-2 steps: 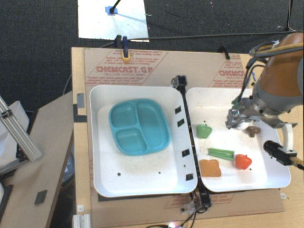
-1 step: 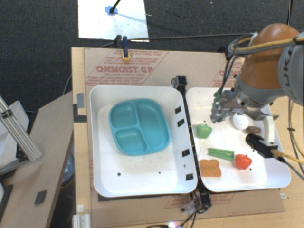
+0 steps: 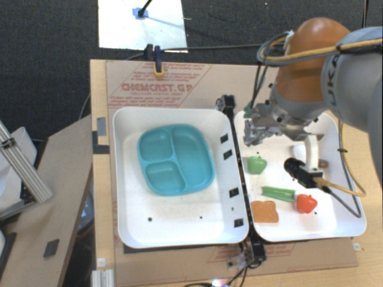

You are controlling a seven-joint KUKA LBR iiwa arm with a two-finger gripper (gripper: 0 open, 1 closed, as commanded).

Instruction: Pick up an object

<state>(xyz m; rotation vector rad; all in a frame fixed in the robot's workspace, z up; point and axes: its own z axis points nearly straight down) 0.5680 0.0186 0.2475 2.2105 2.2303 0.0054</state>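
Gripper (image 3: 256,137), opening impossible to tell and nothing seen held, hangs over the green toy (image 3: 257,165) just below, probably light, smooth, rigid plastic, best pinched across its middle.

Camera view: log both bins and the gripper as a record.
left bin: teal tray, three compartments
right bin: pepper, green stick, toast, red fruit
gripper: over the right bin, just beyond the pepper
held: nothing visible
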